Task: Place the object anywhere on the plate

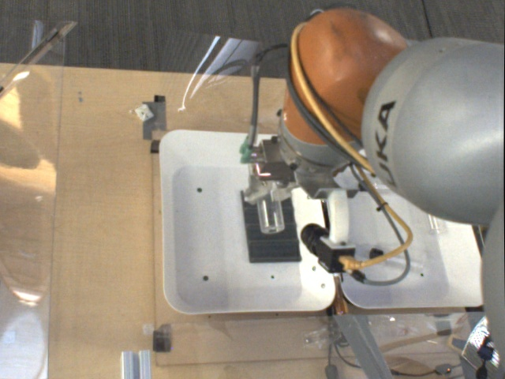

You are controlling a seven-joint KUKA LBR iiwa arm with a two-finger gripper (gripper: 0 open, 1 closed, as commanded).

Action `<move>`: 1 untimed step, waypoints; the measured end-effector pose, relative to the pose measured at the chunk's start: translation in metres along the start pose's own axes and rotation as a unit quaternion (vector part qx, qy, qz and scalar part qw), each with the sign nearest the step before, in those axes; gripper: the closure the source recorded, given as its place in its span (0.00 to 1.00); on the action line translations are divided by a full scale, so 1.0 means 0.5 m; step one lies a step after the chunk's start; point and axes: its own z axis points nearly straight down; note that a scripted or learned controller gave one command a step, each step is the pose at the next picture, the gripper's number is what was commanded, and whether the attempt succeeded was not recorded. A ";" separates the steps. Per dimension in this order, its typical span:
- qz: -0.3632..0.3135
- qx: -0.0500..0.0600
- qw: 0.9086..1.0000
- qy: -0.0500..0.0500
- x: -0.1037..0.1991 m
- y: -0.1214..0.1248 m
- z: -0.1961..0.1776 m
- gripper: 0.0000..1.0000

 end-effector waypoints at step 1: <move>0.156 0.000 0.988 0.000 -0.003 0.037 -0.145 1.00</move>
